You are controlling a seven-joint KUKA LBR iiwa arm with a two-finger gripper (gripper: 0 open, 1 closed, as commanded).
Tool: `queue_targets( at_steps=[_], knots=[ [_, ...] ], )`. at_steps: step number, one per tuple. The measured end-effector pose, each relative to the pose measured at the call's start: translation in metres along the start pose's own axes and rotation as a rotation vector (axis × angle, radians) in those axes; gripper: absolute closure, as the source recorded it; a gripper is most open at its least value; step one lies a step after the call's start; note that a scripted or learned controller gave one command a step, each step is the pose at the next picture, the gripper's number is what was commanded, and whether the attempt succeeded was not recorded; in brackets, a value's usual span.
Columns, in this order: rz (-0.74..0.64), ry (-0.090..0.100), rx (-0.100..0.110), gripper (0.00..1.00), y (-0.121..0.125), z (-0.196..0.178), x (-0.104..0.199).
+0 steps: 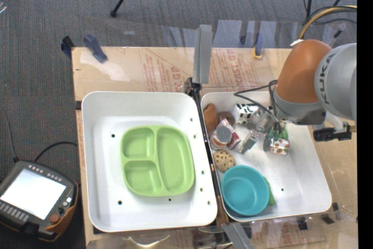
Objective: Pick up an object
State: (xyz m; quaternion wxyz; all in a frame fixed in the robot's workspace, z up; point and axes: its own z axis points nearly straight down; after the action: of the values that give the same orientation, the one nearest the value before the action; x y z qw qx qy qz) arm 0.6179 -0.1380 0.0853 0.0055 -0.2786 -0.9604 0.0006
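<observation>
My gripper (260,141) hangs low over the middle of the right bin (303,183), with the grey arm and its orange band (303,67) coming in from the right. Its two fingers stand apart, open, with bare bin floor showing between them. A small red, white and green carton (280,146) lies just right of the fingers. To their left stands a small can with a red label (225,134). Behind them lies a black-and-white toy (244,113). A brown object (210,117) rests against the bin's left wall.
A teal bowl (245,190) sits at the front of the right bin, with a cookie (223,160) just behind it. The left bin (105,125) holds a green divided plate (157,160). A grey post (203,61) rises between the bins at the back.
</observation>
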Motion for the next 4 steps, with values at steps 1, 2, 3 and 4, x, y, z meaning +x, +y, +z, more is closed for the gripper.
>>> queue_targets(
  at_steps=[1, 2, 3, 4],
  knots=[
    [0.019, -0.004, -0.002, 0.0, 0.033, -0.001, 0.024],
    [0.061, 0.004, 0.001, 0.0, -0.021, 0.0, -0.016],
    [0.082, -0.01, -0.005, 0.0, -0.082, -0.001, 0.027],
    [0.139, -0.008, -0.005, 0.0, -0.12, -0.001, 0.052]
  ],
)
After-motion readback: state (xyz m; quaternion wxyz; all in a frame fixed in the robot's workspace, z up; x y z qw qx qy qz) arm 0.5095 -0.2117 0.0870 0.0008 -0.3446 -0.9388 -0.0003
